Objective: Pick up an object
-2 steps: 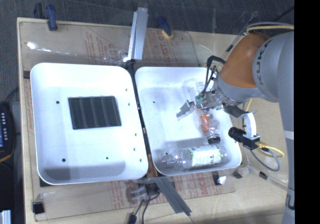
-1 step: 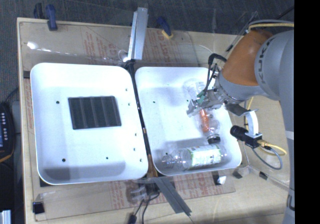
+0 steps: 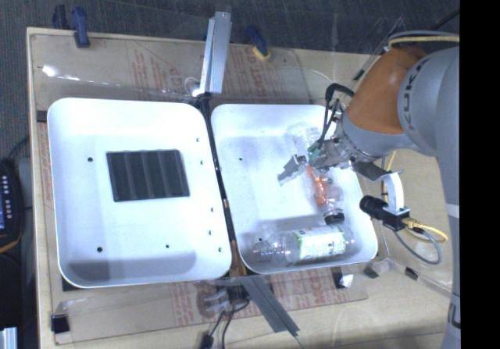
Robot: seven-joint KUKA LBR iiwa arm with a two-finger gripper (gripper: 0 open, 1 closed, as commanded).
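My gripper (image 3: 295, 168) hangs low inside the right bin (image 3: 248, 183), near its middle right, reached in from the grey arm with the orange band (image 3: 383, 105). Just right of and below it lies an orange-and-clear object (image 3: 319, 188). A clear plastic bottle with a white label (image 3: 309, 246) lies on its side along the bin's near wall. A crumpled clear plastic piece (image 3: 302, 137) rests behind the gripper. Nothing is visibly held.
The left bin (image 3: 58, 183) holds a dark ribbed rectangular pad (image 3: 148, 175). A metal bar (image 3: 214, 55) stands at the far joint between the bins. Blue clamps (image 3: 79, 25) sit on the bench's far edge. Cables (image 3: 414, 226) trail at the right.
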